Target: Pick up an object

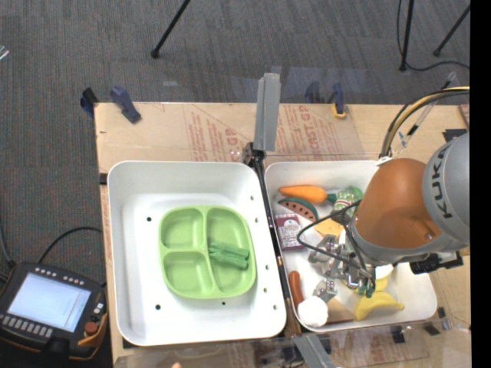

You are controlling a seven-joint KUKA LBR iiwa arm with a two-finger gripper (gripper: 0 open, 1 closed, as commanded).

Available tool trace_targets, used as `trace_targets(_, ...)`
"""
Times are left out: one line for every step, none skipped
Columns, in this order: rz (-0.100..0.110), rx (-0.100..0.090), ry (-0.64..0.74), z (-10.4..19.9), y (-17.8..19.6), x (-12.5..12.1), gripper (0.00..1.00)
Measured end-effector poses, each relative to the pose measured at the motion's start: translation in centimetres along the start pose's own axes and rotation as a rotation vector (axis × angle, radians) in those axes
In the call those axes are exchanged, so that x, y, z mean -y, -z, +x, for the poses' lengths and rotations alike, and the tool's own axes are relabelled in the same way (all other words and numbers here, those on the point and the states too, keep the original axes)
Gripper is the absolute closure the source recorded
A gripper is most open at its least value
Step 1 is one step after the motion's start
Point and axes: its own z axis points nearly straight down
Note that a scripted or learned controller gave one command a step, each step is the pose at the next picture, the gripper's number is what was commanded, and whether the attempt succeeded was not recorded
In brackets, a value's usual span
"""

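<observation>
1. Two white bins sat side by side on the counter; the right bin [426,294] held the toy foods, the left a green divided plate [205,251].
2. The pincer [335,271] hung low over the right bin's middle, near the counter's front edge; whether it was spread or pressed together could not be told.
3. Nearest it lay a banana [376,305], a white ball [313,311] and a sausage [295,286].
4. The banana looked light, stiff and smooth; a grip across its narrow middle seemed soundest.
</observation>
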Motion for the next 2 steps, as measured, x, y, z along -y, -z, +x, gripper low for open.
trace_targets(0.000,0.002,0.047,-4.8,0.0,-2.2,0.00)
trace_targets(0.001,0.002,-0.064,-8.7,0.0,-2.9,0.00)
